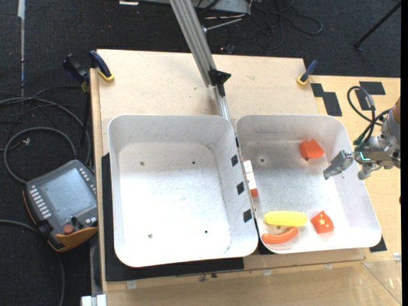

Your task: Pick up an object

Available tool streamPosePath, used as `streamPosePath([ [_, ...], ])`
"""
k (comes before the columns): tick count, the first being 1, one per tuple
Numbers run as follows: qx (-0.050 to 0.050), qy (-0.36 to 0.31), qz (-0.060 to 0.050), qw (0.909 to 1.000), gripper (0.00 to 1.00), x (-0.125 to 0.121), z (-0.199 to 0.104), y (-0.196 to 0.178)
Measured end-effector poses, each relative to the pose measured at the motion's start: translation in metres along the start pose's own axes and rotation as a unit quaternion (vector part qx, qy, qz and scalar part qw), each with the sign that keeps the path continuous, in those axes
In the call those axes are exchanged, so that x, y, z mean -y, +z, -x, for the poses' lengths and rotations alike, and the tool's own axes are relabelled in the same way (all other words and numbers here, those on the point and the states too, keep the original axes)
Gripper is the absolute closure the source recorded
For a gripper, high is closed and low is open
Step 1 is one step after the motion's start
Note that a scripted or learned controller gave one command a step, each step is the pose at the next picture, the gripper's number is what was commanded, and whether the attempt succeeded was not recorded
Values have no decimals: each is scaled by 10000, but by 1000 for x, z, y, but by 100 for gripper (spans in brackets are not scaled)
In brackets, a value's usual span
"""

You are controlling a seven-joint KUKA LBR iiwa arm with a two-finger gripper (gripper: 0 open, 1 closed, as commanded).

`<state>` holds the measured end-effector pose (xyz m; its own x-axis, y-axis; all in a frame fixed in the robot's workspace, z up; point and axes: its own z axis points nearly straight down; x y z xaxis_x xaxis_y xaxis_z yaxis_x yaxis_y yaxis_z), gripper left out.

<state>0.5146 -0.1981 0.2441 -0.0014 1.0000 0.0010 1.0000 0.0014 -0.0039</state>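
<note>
Evidently the arm is sitting at the approach stage — nothing is being carried, and the gripper (pixel 336 165) is hanging over the right-hand rim of the right bin (pixel 357 171), well short of any object. Only a grey finger-like part is showing clearly at the bin's edge, so whether the jaws are standing open or closed is something I cannot tell from this slant.

Four small things are lying in the right bin. An orange block (pixel 311 150) is resting near the back wall, to the camera's left of the gripper and nearest to it of the four. Along the front wall a yellow banana-shaped piece (pixel 285 218) is lying lengthwise, with an orange-red curved piece (pixel 280 236) just beside it toward the rim — the two are looking close enough to be touching, though I cannot be sure. A small red block (pixel 322 222) with a pale mark on top is sitting near them, apart from both. The left bin (pixel 127 132) is taking no part here.

For the next move, my judgement is that the gripper is needing to travel inward over the bin floor, settle above one object and descend with fingers spread around it. The orange block is looking like the easiest choice: compact, boxy, standing alone with free floor around it. The banana and its curved neighbour are crowding each other and the front wall, which is likely leaving poor room for fingers.
</note>
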Motion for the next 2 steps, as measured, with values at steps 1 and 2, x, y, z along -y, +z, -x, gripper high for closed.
streamPosePath([
  [1,5,4,18,10000,0,-1,0,-2],
  [2,0,14,-5,10000,0,4,1,43],
])
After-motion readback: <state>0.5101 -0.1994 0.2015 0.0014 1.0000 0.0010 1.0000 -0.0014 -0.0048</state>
